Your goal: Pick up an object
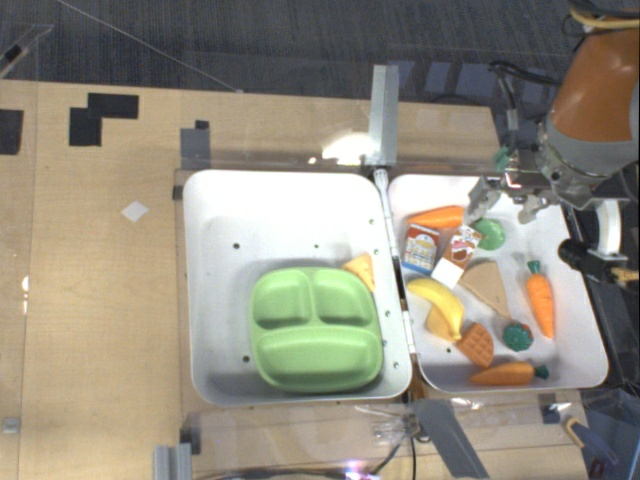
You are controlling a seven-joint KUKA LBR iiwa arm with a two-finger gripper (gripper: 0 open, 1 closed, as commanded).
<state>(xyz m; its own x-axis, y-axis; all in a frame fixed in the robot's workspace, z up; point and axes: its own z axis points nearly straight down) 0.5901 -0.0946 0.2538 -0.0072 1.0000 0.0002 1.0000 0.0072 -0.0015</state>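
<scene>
The right bin [590, 360] holds several toy foods: a carrot [437, 216] at the back, a small carton [420, 249], a green round piece [489, 233], a banana [443, 305], a tan wedge [487, 289], a waffle [477, 345], a second carrot [541, 303] and a third [506, 373] at the front. My gripper [505, 200] hangs over the back of this bin, just above the green piece, its fingers spread apart with nothing between them.
The left bin [215, 218] holds a green divided plate [315, 330] and a yellow cheese wedge [362, 268] by the plate's far right corner. A metal post [384, 118] stands between the bins at the back. A dark green piece [517, 336] lies near the second carrot.
</scene>
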